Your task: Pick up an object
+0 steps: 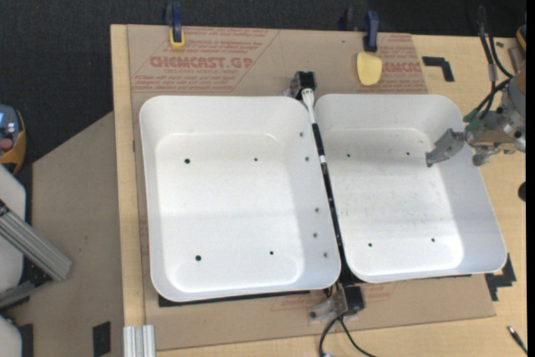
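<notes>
A small pale yellow object (369, 68) lies on the brown board just behind the right bin (468, 255), below a blue clamp. My gripper (440, 150) reaches in from the right edge and hangs over the right bin's far right part, pointing left and down. It is well apart from the yellow object, to that object's right and nearer the front. I see nothing held in the gripper.
The left bin (155, 205) sits beside the right one, with a black strip (322, 171) along the seam. Blue clamps (175, 17) (370, 27) grip the board's back edge. Cables (493, 79) hang at the right, and a metal rail (33, 242) sits at left.
</notes>
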You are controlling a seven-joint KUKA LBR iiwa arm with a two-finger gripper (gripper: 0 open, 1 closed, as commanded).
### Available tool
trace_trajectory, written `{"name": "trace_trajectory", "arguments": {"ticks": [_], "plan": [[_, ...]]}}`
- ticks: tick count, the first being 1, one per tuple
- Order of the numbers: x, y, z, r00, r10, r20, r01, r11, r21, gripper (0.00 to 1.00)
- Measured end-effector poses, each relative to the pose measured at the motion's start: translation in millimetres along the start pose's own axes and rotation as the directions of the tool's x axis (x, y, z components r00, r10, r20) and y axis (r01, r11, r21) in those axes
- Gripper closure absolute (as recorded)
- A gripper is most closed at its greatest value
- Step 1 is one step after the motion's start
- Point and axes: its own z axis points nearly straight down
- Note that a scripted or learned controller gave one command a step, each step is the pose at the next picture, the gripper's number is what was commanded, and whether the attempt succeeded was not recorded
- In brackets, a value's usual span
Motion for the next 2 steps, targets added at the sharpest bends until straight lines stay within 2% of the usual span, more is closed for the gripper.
{"name": "trace_trajectory", "arguments": {"ticks": [1, 2], "plan": [[0, 1, -11, 1.000, -0.001, 0.001, 0.001, 1.000, -0.003, 1.00], [103, 37, -19, 1.000, -0.011, -0.004, 0.011, 1.000, -0.004, 1.00]]}}
